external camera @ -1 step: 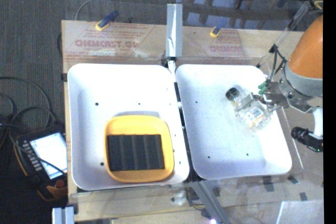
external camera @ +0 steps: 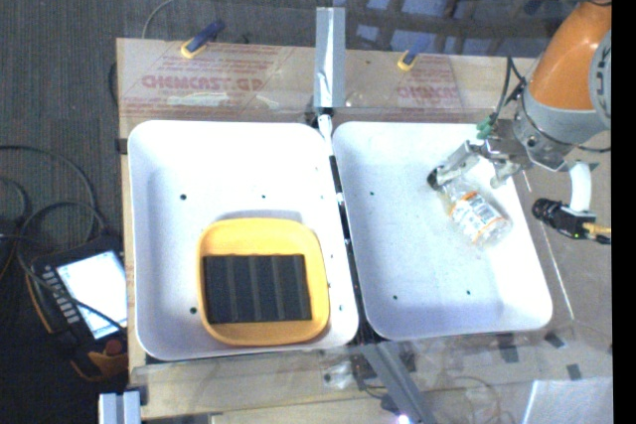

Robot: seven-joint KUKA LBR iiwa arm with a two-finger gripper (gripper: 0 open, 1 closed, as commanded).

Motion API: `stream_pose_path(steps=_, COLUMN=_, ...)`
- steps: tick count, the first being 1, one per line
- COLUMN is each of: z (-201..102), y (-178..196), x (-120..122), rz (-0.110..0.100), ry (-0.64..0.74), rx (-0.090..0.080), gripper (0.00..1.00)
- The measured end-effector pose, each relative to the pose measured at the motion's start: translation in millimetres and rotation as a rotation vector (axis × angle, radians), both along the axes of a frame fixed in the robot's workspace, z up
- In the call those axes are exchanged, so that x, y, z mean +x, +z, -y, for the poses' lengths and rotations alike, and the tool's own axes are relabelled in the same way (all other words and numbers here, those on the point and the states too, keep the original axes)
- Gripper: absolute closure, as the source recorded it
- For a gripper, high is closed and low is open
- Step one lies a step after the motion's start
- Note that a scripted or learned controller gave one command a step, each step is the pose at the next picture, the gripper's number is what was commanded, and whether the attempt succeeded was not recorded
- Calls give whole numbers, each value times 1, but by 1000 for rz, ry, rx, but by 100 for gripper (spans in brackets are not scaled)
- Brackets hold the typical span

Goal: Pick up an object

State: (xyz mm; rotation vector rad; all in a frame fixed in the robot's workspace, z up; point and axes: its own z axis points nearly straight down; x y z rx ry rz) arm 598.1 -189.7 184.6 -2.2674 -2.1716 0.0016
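Right now your tool (external camera: 459, 169) sits in the upper right of the frame, over the upper part of the right-hand bin (external camera: 397, 213), and from this slanted view you cannot tell how wide it is set. Just below it and a little to the right lies a clear plastic bottle (external camera: 479, 213) with an orange-marked label, resting on the bin floor at a tilt. The tool's lower end looks close to the bottle's upper end, but you cannot tell from here whether they touch, and nothing shows the bottle lifted or gripped.

Follow the arm (external camera: 566, 74) back from the tool and you see the grey wrist, then the orange band, running off the right edge of the frame.

Move left across the divider and you reach the left-hand bin (external camera: 169, 164). In its lower half lies a yellow tray-like object (external camera: 263, 288) with rounded corners and a dark ribbed panel on top, sitting flat near the bin's lower wall and well apart from the bottle.

Both bins rest side by side on the tabletop (external camera: 229, 79), whose bare brown surface with red lettering shows along the upper edge. Two yellow-and-blue clamps (external camera: 202, 37) sit along that upper edge. At the lower left of the frame, off the tabletop, a tablet-like device (external camera: 84, 288) lies among dark cables on the floor.
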Motion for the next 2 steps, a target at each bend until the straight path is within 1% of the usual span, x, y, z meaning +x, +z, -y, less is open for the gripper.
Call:
stream_pose_path(steps=1, z=14, y=-90, x=41, rz=3, ry=131, rx=-2, gripper=0)
stream_pose_path(steps=2, z=27, y=-92, x=10, rz=21, ry=305, rx=-1, gripper=0)
